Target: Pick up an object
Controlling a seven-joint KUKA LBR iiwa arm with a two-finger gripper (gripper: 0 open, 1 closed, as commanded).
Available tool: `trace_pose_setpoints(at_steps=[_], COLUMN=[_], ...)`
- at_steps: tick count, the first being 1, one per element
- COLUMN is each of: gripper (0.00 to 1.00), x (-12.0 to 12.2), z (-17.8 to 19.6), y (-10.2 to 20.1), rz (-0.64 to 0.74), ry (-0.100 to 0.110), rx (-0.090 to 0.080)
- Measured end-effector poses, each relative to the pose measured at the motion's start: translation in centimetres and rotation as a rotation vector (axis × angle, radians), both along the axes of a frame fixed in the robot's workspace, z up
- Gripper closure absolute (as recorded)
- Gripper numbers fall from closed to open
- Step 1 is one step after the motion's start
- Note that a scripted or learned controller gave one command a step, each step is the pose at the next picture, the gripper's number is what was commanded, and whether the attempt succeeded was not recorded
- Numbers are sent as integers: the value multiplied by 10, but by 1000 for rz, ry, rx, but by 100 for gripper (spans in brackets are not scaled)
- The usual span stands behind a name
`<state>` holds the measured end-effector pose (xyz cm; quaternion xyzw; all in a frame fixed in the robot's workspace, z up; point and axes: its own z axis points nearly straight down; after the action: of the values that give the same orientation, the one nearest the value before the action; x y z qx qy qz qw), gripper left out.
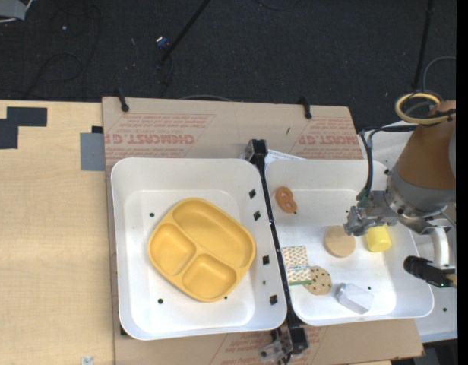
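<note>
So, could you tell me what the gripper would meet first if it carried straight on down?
Probably the round tan disc just beneath the gripper, though depth is hard to judge.

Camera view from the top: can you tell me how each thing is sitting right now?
yellow divided plate: flat, right side up, in the left bin.
tan round disc: flat in the right bin, beside the gripper.
yellow block: resting right of the disc.
orange ring: lying near the divider.
spotted cookie: lying flat.
grey lump: lying near the front wall.
</note>
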<state>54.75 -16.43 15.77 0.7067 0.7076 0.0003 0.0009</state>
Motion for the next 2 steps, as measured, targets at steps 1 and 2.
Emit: trace_pose_setpoints(at_steps=[1, 2], gripper=[100, 100], x=[1, 12], z=[53, 46], y=[-1, 56], rz=[1, 4], ry=[-1, 5], rx=[0, 4])
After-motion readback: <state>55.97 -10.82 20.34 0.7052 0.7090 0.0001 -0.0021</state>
